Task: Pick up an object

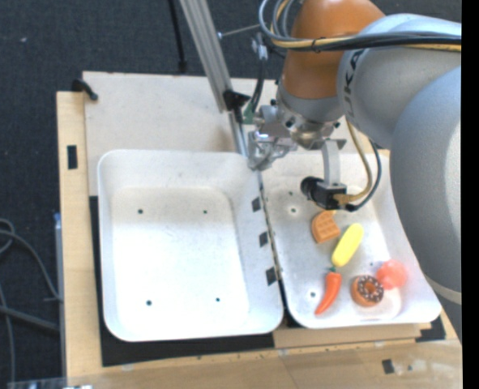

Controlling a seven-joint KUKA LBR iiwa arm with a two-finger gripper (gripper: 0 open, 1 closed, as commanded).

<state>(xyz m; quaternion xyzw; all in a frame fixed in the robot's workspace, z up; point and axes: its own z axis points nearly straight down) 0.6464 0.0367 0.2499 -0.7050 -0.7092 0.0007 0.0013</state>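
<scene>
Five toys cluster in the right bin, beside the left bin; the gripper hangs over the right bin's far-left corner.

One fixed camera looks down from above the bench at a slant, far enough off to take in both white bins whole. The left bin sits near the frame's centre, toward 8 o'clock; the right bin lies toward 4 o'clock. The arm enters from 3 o'clock and bulks large at 1 o'clock (it stands much nearer the lens than the bins). Dark floor shows beyond the bench from 9 to 12 o'clock.
</scene>
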